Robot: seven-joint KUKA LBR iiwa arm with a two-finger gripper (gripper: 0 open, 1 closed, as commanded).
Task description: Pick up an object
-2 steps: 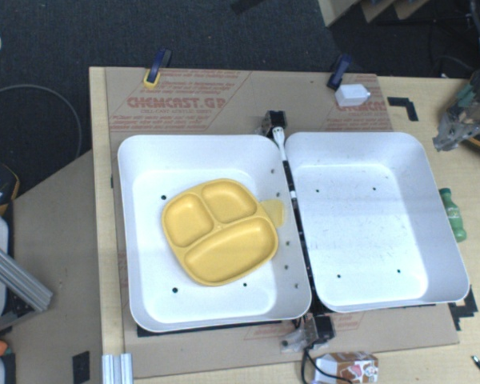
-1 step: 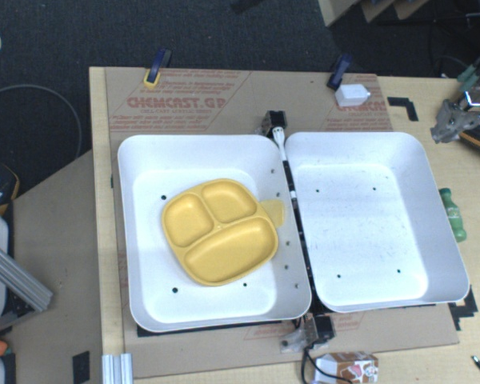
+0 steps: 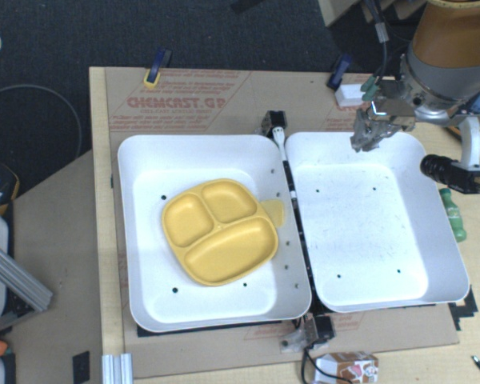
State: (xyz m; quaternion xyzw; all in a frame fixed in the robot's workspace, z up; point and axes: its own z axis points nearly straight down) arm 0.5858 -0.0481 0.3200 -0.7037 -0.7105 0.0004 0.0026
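A yellow divided plate [image 3: 219, 230] with three compartments lies flat in the left bin [image 3: 136, 166], slightly toward its right side. A small yellow tab pokes out from under the plate's right edge near the bin wall. My gripper [image 3: 370, 137] hangs over the far edge of the right bin [image 3: 432, 286], well away from the plate, with nothing visible between its fingers. The fingers look close together.
The two white bins sit side by side on a cardboard sheet [image 3: 192, 102]. Blue clamps [image 3: 155, 66] hold the sheet at the back. A black bracket [image 3: 276, 126] joins the bins at the top; a green object [image 3: 453, 214] lies beside the right bin's right wall.
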